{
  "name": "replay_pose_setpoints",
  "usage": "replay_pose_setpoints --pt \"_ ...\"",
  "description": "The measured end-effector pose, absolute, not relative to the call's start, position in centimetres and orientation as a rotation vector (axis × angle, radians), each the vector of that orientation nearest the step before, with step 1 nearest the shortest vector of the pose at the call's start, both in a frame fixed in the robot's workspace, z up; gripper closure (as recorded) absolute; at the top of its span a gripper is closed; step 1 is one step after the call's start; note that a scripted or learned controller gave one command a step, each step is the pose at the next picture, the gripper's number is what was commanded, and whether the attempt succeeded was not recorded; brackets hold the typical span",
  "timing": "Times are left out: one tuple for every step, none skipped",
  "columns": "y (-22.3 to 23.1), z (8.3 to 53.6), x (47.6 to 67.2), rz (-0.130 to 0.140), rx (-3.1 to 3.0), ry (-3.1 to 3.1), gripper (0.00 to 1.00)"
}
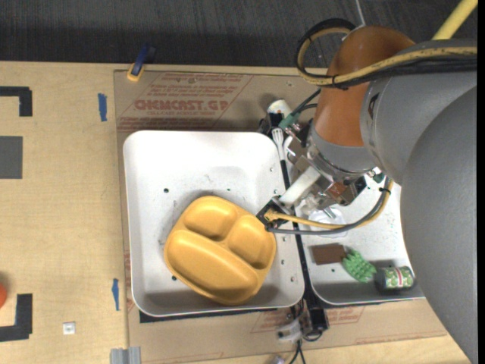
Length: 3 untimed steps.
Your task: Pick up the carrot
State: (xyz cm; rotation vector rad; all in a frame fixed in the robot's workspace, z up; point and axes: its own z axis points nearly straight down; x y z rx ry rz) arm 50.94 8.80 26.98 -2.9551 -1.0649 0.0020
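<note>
My gripper (322, 196) hangs under the orange-banded wrist (356, 89) over the near-left part of the right bin (379, 237), close to the wall between the two bins. The arm's bulk covers most of that bin. A small green knobbly piece (358, 266) lies in the right bin's front part, below and to the right of the gripper and apart from it. I cannot tell whether it belongs to the carrot. Nothing is seen held under the gripper.
A large yellow bell-pepper-shaped object (220, 249) lies in the left bin (151, 165) toward its front. A brown flat block (327, 254) and a small green-and-white can (396, 277) lie in the right bin's front. Cables loop around the wrist.
</note>
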Motion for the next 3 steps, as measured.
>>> replay_pose_setpoints --pt "12.4 18.1 49.3 0.005 -3.115 -0.395 1.0" --pt "7.0 18.4 47.9 0.008 -3.118 -0.358 1.0" --pt "12.6 20.7 47.9 -0.001 -3.125 -0.315 1.0"
